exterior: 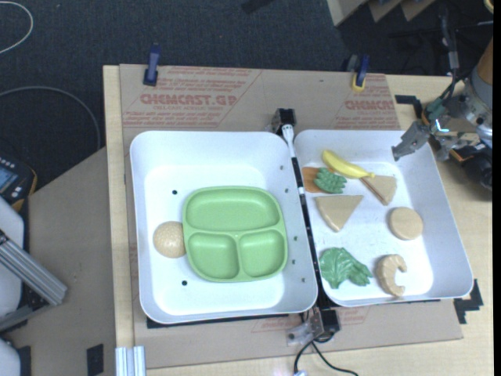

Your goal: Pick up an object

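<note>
The banana (345, 164), lying at the far end of the right bin (449, 233) among other food pieces, is not yet grasped; your gripper (409, 144) hangs just right of it, jaw state unclear, so reach in and descend next.

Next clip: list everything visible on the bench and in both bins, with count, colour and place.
bins: 2, white, side by side on the bench; left bin, right bin
divided plate: 1, light green, middle of the left bin
round bun: 1, beige, left bin, against the plate's left edge
banana: 1, yellow, top of the right bin
carrot: 1, orange, right bin by its left wall, under a small green leafy piece
wedges: 2, tan; larger mid-bin, smaller beside the banana
round cookie: 1, tan, right side of the right bin
lettuce: 1, green, bottom of the right bin
curled piece: 1, tan, bottom right
clamps: 2; blue, yellow, board's far edge
gripper: 1, grey, over the right bin's top right corner
</note>
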You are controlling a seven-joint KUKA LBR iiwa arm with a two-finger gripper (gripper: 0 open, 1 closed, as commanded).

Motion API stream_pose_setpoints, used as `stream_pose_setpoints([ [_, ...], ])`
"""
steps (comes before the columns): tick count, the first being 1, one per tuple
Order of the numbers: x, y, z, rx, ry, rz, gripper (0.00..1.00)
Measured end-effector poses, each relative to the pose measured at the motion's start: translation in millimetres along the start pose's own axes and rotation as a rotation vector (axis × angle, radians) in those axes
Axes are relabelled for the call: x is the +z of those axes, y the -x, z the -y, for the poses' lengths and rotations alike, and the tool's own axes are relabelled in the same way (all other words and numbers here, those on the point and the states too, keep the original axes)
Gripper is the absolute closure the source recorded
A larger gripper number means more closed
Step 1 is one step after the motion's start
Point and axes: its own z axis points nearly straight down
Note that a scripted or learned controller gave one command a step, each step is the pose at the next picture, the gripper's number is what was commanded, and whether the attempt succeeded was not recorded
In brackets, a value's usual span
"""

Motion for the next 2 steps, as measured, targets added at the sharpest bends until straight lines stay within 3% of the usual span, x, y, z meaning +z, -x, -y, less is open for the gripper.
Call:
stream_pose_setpoints([
  [1,-155.8,-16.1,65.4,-0.001,0.019,0.004,0.0],
  [2,-156.1,-16.1,63.6,-0.002,0.006,0.003,1.0],
])
